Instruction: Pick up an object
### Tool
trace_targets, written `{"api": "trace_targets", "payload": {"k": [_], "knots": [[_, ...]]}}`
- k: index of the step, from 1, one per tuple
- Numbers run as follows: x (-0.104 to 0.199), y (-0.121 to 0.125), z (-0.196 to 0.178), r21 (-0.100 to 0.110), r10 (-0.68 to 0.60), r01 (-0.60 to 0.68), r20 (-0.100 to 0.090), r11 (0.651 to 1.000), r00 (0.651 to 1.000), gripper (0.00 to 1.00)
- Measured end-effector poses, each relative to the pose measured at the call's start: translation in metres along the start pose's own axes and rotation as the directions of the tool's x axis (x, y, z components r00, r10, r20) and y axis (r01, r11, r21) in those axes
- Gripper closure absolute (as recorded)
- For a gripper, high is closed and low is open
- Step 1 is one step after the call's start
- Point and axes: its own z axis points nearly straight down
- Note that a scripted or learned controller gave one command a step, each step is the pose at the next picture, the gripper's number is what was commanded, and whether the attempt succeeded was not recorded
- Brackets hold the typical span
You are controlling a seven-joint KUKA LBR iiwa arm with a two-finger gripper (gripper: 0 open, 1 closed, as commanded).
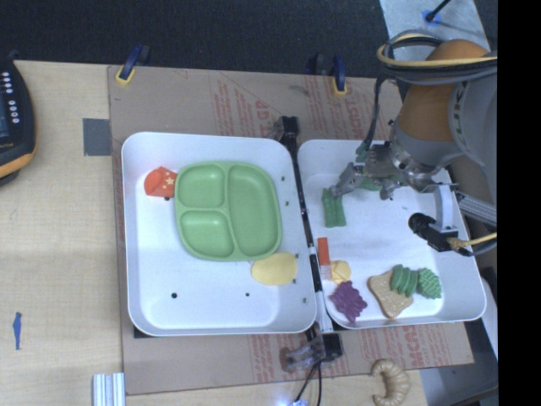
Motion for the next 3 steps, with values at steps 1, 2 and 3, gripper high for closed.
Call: {"api": "trace_targets", "payload": {"k": [1,2,3], "knots": [[0.001,-0.011,0.038,-0.001,-0.002,0.002,-0.001,1.000,1.000,0.00],[0.004,0.012,0.058,-0.007,-0.005,0.005,0.000,1.000,1.000,0.00],[0.003,0.011,0.046,-0.005,-0.007,0.007,0.000,1.000,1.000,1.00]]}}
